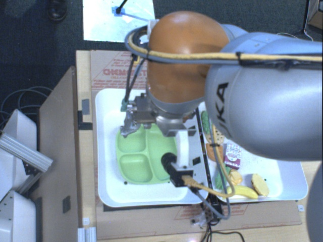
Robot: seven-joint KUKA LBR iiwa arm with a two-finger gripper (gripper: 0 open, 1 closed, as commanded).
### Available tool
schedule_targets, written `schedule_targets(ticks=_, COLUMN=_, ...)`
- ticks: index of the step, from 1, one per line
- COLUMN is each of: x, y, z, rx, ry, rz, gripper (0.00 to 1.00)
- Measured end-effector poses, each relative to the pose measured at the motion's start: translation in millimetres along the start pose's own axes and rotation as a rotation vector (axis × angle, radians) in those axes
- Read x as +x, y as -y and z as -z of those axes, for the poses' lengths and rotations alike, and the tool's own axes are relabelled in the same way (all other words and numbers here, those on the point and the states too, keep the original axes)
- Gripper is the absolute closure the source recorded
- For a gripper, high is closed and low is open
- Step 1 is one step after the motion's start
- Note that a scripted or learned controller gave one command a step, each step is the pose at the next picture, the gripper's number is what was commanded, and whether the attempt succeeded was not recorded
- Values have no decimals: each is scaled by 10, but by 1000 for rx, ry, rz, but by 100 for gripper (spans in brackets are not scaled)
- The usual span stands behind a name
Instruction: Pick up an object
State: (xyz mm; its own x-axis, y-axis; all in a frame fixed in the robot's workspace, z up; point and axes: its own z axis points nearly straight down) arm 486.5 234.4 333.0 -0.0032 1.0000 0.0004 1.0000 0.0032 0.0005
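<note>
A light green divided tray [136, 158] lies in the left white bin [108, 185]. My gripper [129, 127] hangs over the tray's far left corner, low and close to its rim. Nothing shows between its tips. The big orange and grey wrist hides the tray's far right part. In the right bin [287, 183] I see a yellow banana [243, 191], a yellow slice-like piece [260, 184], a red and white packet [232, 155] and a long green thing [205, 121] along the near wall, partly under the arm.
The two bins stand on cardboard [113, 67] on the bench. The divider between the bins [206, 155] runs just right of the tray. The arm covers most of the right bin's far part. A white sheet [108, 14] lies on the dark floor behind.
</note>
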Motion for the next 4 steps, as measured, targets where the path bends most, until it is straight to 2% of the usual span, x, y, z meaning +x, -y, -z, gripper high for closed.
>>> schedule_targets(ticks=1, x=-6, y=14, z=-859, rx=8, ry=4, rz=-3, gripper=0)
schedule_targets(ticks=2, x=3, y=-16, z=574, rx=-15, ry=-8, rz=1, gripper=0)
schedule_targets(ticks=3, x=-12, y=27, z=-974, rx=14, ry=7, rz=-3, gripper=0)
schedule_targets(ticks=4, x=-605, y=25, z=-2120, rx=12, ry=7, rz=-10, gripper=0)
